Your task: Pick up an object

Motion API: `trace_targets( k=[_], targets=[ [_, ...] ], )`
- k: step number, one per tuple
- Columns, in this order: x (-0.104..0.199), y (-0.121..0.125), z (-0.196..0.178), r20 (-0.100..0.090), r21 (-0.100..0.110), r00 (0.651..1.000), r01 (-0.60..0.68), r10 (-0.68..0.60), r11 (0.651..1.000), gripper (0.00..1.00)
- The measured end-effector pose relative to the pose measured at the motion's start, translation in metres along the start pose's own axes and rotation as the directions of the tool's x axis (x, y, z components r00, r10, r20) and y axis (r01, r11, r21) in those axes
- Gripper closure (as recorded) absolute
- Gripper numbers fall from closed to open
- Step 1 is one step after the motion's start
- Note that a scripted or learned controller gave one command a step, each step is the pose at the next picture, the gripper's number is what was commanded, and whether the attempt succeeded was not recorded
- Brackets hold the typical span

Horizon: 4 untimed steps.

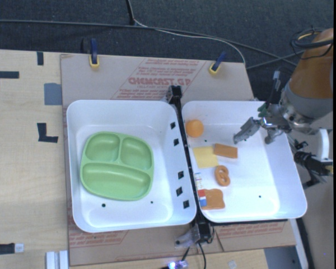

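Jaws: you see the gripper spread, empty | target: orange slab just below-left of jaws | risk: your descent lands beside it, closing on bin floor.

tray in left bin, food pieces in right bin

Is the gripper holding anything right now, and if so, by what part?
Nothing. The gripper hangs open over the right bin, apart from the food pieces.
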<state>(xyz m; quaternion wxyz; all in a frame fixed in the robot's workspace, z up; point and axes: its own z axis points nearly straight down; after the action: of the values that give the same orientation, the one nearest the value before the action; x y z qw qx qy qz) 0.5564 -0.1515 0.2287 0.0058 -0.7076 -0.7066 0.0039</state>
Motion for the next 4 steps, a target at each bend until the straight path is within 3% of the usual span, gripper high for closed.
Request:
trace_targets(
  k=[1,2,4],
  targets=[
    [0.000,0.003,-0.007,0.002,-0.012,1.000,0.003,-0.003,1.000,0.00],
    [-0.009,-0.002,0.051,0.002,-0.006,1.000,0.001,-0.001,1.000,0.00],
    [-0.012,-0.004,0.145,0.005,-0.015,1.000,0.003,-0.003,1.000,0.00]
  ],
)
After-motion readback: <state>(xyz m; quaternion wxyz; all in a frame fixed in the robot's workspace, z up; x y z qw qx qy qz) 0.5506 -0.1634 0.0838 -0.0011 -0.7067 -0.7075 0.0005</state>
